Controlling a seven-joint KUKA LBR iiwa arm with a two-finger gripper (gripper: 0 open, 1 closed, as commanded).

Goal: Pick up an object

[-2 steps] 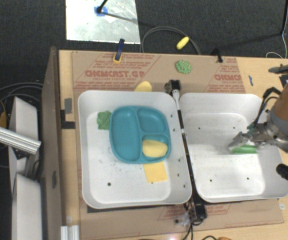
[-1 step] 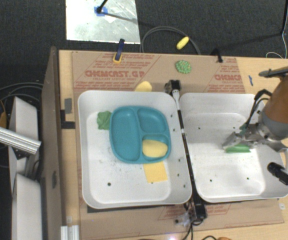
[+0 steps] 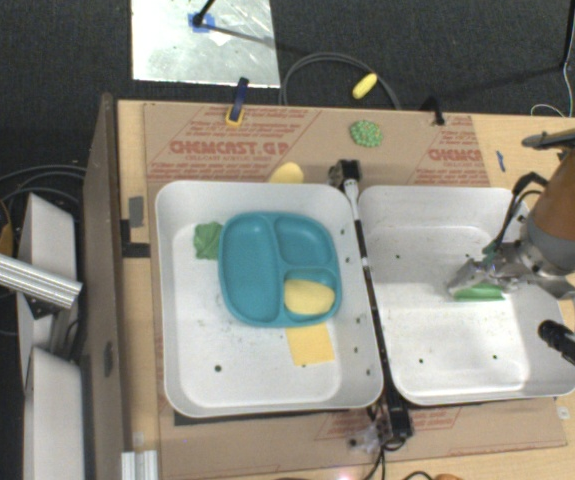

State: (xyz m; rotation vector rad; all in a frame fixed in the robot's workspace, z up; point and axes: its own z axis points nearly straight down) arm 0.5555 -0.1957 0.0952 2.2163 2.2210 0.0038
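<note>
From above, the bench (image 3: 267,143) is covered with brown printed cardboard and carries two shallow white bins side by side. Around it the floor (image 3: 37,58) is dark carpet, with a shiny metal sheet (image 3: 205,28) lying beyond the far edge and black cables curling near it. A yellow piece (image 3: 365,86) lies just past the cardboard, a green knobbly disc (image 3: 366,133) sits on the cardboard behind the bins, and a blue and yellow clip (image 3: 238,103) stands at the far edge. To the left of the bench are a white box (image 3: 52,258) and a metal bar (image 3: 22,276).

The left bin (image 3: 182,368) holds a teal divided plate (image 3: 277,268). A yellow lump (image 3: 309,296) rests in the plate's near right compartment. A green leaf (image 3: 207,239) lies against the plate's left rim, a flat yellow square (image 3: 311,345) lies on the bin floor just in front of the plate, and another yellow piece (image 3: 287,174) sits at the bin's far rim.

In the right bin (image 3: 437,368), the arm (image 3: 572,213) comes in from the right, and its gripper (image 3: 482,276) is down at the bin floor near the right side. A green object (image 3: 479,291) lies flat on the floor directly under and touching the gripper tips. I cannot tell whether it is pinched or merely lying beneath.
</note>
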